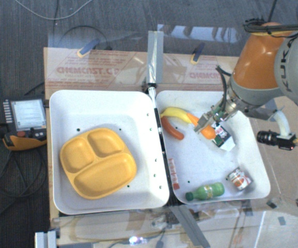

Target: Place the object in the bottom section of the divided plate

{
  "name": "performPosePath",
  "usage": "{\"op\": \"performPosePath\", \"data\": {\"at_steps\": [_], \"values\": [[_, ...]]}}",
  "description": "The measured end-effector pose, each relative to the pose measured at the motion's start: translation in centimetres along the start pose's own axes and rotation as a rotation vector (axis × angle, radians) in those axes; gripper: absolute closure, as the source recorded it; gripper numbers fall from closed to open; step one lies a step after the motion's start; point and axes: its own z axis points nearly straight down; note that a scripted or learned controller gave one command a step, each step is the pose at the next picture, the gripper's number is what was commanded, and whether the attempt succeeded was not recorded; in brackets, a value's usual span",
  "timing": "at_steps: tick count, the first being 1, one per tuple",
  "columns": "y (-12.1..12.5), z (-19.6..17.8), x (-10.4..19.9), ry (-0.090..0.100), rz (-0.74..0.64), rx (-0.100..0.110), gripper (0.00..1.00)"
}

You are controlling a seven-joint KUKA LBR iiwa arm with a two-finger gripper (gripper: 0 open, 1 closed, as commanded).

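A yellow divided plate [98, 161] lies in the left bin, its big bottom section [107, 173] nearest the front edge. In the right bin, my gripper [210, 122] hangs low over an orange carrot-like piece [208, 133] and covers its middle. A yellow banana [175, 112] and a red-orange sausage shape [173, 130] lie just left of the gripper. A small white and black box [224, 138] touches the orange piece on its right.
A green bottle [205, 191] lies along the right bin's front wall [221, 199], and a small red and white can [239, 180] rests near its front right corner. The ridge between the bins [160, 138] separates gripper and plate. A handheld device [22, 119] sits left of the bench.
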Motion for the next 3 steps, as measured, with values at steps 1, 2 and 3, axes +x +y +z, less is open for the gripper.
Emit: {"op": "performPosePath", "data": {"at_steps": [1,2,3], "values": [[-1.4,1.0,7.7,0.004,-0.035,0.0,1.0],[4.2,3.9,16.1,0.004,-0.298,0.0,1.0],[8.6,12.1,19.3,-0.018,-0.452,-0.028,1.0]]}}
